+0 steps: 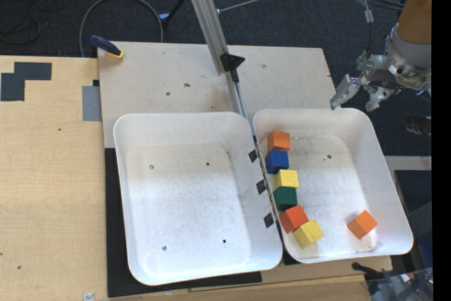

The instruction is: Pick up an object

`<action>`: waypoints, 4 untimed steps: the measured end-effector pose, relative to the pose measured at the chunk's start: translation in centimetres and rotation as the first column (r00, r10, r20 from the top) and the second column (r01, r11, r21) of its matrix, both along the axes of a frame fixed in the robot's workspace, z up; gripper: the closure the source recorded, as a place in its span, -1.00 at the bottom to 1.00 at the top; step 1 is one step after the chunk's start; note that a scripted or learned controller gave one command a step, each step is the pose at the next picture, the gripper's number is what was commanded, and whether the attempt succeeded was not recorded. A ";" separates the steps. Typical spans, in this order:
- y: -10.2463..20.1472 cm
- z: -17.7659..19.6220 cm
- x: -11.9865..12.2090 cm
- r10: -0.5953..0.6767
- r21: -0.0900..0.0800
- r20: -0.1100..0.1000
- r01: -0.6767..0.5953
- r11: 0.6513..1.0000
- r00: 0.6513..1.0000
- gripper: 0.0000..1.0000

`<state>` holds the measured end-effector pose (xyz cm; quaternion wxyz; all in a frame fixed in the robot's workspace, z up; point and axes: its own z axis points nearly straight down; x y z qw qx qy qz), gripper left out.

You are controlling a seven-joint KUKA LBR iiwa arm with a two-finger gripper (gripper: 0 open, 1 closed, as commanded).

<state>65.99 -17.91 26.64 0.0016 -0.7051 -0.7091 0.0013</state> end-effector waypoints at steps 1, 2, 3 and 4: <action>-0.7 -17.6 -7.1 -0.007 0.002 0.003 0.007 1.000 1.000 -1.00; 1.6 -17.5 -0.2 -0.001 0.000 0.007 0.001 1.000 1.000 -1.00; 6.2 -17.4 -0.2 -0.004 -0.007 0.003 0.004 1.000 1.000 -1.00; 7.0 -17.3 -0.9 -0.011 -0.017 0.013 0.011 1.000 1.000 -1.00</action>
